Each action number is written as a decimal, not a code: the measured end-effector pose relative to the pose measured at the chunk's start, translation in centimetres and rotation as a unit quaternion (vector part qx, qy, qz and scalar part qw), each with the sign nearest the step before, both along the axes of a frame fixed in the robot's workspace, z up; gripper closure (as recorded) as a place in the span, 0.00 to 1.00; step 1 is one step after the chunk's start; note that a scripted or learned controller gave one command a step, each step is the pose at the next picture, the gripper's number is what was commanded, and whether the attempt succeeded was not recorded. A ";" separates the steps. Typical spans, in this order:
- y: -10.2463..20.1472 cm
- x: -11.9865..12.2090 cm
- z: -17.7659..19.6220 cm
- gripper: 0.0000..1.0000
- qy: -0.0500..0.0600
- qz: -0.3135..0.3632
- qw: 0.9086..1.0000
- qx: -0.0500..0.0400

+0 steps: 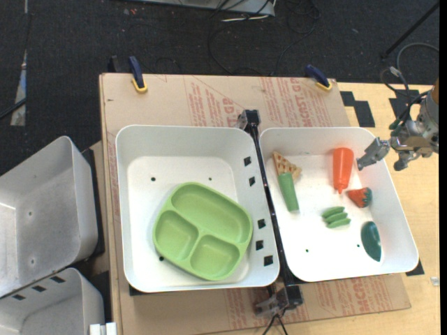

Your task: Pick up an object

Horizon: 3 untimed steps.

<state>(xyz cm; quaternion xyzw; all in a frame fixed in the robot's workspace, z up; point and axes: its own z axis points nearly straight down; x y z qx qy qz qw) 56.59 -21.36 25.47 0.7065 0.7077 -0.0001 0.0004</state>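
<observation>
Gripper (388,156) at the right rim of the right bin (408,237), fingers spread apart and holding nothing, one fingertip pointing in over the bin's upper right corner, the other outside near the rim. Nearest to it, just to the left and a little lower: orange carrot-like piece (341,168), upright in the view, long axis running from the far wall toward the near one, so roughly crosswise to the line from the gripper. Just below that, touching or nearly touching its lower end: red strawberry-like piece (359,197). Farther toward the near wall, close to the right side: dark teal oblong piece (371,240), long axis slanted slightly. Toward the bin's middle: small green pod (336,217), lying nearly level. Well apart on the left side by the divider: long green piece (288,191) with a tan wafer-like wedge (285,164) at its top end. Across the divider in the left bin (129,180): green sectioned tray (202,230). Judged likeliest target: the orange piece, calling for a short shift left and down, with fingers closing across its narrow width.
</observation>
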 end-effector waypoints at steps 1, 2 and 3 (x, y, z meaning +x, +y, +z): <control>-0.5 -0.2 -6.2 0.00 0.003 -0.002 1.000 0.001; -0.1 0.3 -12.4 0.00 0.001 -0.001 1.000 0.000; -0.2 0.4 -14.1 0.00 -0.002 -0.001 1.000 -0.001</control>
